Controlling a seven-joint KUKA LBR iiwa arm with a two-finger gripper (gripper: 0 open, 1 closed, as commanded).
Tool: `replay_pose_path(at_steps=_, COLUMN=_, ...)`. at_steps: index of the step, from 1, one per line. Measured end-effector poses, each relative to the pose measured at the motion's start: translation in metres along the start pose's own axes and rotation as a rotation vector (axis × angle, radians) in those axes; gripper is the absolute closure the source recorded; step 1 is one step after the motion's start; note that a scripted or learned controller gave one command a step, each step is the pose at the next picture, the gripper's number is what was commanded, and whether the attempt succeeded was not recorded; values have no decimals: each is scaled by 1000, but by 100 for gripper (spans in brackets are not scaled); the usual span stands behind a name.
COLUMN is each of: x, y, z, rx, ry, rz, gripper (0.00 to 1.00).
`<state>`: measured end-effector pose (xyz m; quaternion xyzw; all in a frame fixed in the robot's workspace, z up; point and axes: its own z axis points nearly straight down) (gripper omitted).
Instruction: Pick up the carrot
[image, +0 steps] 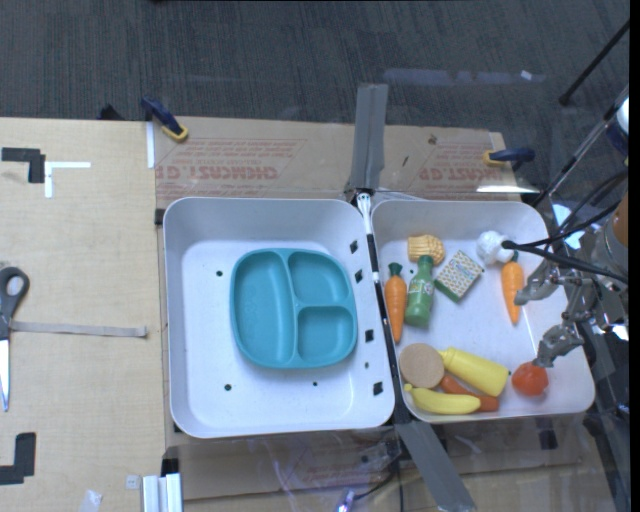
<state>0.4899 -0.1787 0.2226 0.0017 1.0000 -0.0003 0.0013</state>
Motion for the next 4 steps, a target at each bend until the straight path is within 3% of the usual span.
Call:
replay_pose_path(at_steps=1, x=-28, y=-43, z=130, rx=1, ry=-2, rz=198, gripper=0)
replay_pose_path(at_steps=2, x=-90, y=-41, z=129, rx=-1, ry=-2, rz=455, gripper=0)
replay_pose_path(at_steps=3, x=-92, y=-40, z=119, rx=2, ry=-7, rz=451, gripper=100)
replay_pose_path(at_steps=4, x=-119, y=5, z=56, rx=1, ry=-3, rz=483, gripper=100)
